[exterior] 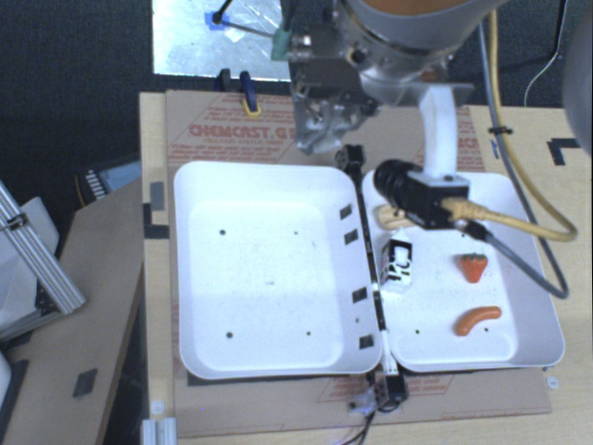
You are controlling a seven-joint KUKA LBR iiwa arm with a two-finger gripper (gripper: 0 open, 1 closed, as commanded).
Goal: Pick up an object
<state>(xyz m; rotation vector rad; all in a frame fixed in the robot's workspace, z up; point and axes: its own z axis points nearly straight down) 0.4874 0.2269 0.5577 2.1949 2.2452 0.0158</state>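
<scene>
Bench carried two white bins [185,248]; gripper [320,123] hung at upper centre (grip state indeterminate), strawberry [473,267] and sausage [477,319] unpicked lower right.

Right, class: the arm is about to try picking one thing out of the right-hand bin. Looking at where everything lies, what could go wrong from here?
1. The small black-and-white block lies close to the divider between the bins, so the hand may hit the wall beside it.
2. The small orange strawberry-shaped toy and the curved orange sausage-shaped toy are small and rounded, so they may slip out.
3. The thick yellow cable crosses the right bin and might snag.
</scene>
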